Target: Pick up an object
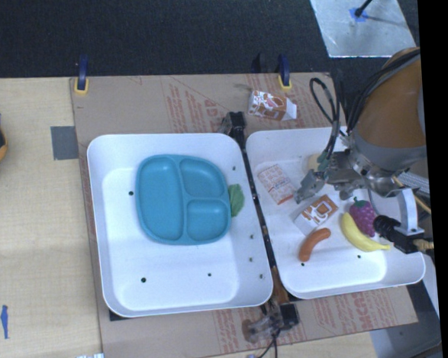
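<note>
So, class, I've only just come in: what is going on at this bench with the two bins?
A grey robot arm reaches in from the right over the right bin, its gripper low above a small packet. A sausage, a banana and purple grapes lie nearby. Nothing looks lifted yet. The left bin holds a blue divided plate.

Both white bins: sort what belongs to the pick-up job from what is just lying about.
Job:
two-finger gripper
brown sausage
yellow banana
purple grape bunch
small orange-and-white carton
flat white packet

Lying about:
blue divided plate
green leaf-like piece
carton outside the bins
</note>
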Tool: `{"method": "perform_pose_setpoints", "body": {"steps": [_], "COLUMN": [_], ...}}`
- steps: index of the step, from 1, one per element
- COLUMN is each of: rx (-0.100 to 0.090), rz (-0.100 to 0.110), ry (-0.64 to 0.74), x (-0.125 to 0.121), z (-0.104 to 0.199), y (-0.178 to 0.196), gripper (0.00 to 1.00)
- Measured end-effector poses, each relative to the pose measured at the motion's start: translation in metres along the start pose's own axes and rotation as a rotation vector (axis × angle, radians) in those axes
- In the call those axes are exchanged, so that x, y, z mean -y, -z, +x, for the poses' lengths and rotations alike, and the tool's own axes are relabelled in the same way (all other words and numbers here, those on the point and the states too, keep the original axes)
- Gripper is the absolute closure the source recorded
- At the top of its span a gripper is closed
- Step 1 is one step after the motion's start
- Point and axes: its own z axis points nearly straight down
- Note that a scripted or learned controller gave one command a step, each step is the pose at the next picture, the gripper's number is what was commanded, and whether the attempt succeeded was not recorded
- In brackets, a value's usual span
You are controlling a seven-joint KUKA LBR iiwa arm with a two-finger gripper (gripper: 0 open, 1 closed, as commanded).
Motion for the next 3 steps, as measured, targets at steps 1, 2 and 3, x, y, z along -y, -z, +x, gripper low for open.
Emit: {"method": "perform_pose_setpoints", "body": {"steps": [1,2,3], "rx": [0.000,-0.001,0.000], "rz": [-0.007,0.001,0.003], "ry": [0.000,0.001,0.004], "x": [0.017,0.066,0.066], "z": [-0.047,-0.005,-0.006], "y": [-0.101,-0.105,-0.095], "gripper": [0.00,0.00,1.00]}}
